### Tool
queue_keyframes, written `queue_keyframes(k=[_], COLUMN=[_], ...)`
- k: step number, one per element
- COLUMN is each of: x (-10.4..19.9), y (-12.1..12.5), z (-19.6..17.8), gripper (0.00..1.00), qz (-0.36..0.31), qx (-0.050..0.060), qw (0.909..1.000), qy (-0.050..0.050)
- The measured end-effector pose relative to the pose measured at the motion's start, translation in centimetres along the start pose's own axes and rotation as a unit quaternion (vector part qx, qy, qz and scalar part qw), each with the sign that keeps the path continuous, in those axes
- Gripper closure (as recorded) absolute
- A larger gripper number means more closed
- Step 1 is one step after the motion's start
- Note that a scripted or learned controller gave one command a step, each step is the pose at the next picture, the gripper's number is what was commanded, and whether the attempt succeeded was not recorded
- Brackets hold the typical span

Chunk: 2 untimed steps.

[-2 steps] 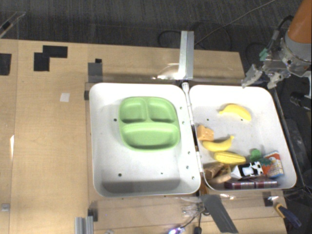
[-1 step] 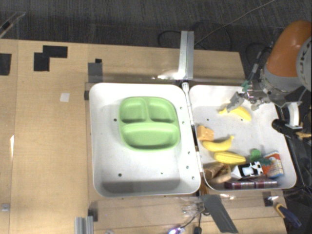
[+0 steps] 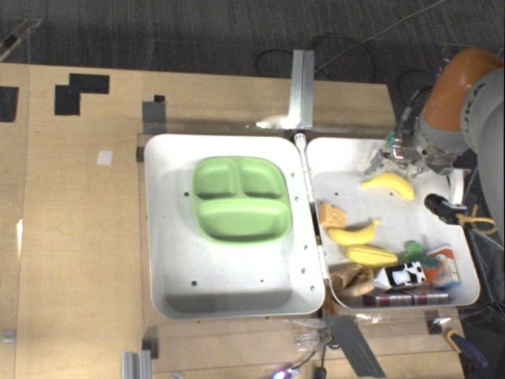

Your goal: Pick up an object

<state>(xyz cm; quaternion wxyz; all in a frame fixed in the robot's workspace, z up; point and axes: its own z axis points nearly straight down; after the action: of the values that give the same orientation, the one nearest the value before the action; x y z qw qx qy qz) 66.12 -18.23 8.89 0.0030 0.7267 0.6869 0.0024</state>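
You'll find the end effector [image 3: 394, 155] low over the far part of the right bin [image 3: 347, 158]; its fingers are too small and blurred for you to tell how they stand. Just on the near side of it lies a yellow banana [image 3: 389, 184], long axis running roughly left to right, its right end dipping toward you; whether the two touch cannot be made out. Nearer to you from there lie an orange wedge [image 3: 332, 214], a second banana [image 3: 352, 234] and a yellow piece [image 3: 371, 255], both lying left to right as well. Nearest the bin's front wall sits a jumble of small packets [image 3: 410, 279]. Well off to the end effector's left, the left bin [image 3: 170, 290] holds a green divided tray [image 3: 240, 197].
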Motion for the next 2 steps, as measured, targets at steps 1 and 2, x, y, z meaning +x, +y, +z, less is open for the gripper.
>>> queue_keyframes(k=[1,2], x=[0.22,0.24], y=[0.31,0.31], z=[-1.37,-1.36], gripper=[1.00,0.00], qz=[-0.004,-0.004], qx=[-0.004,-0.004], qw=[1.0000,1.0000], qy=[-0.001,-0.001])
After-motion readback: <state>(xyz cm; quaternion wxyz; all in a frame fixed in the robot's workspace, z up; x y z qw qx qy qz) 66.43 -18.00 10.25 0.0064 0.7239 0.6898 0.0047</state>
